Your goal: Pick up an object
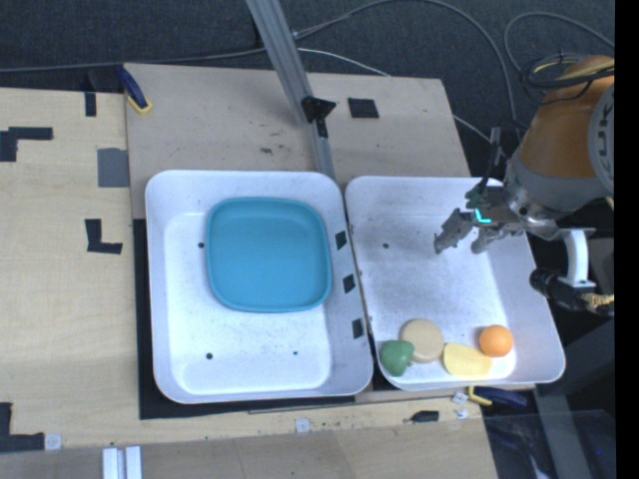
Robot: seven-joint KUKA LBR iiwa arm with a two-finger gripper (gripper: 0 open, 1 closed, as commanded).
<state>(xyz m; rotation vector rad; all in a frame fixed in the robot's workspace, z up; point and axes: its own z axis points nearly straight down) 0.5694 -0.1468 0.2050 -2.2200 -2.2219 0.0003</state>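
Note:
My gripper [463, 239] hangs over the upper right part of the right bin [419, 267], its two dark fingers spread apart with nothing between them. Along the bin's near edge lie a green piece [395, 355], a beige round piece [422, 339], a yellow piece [465, 360] and an orange ball [495, 341]. These objects sit well below the gripper in the view, apart from it.
The left bin [180, 297] holds a blue square plate [268, 252]. A grey metal pole [290, 63] slants down to the gap between the bins at the back. Cables lie on the dark floor behind the bench.

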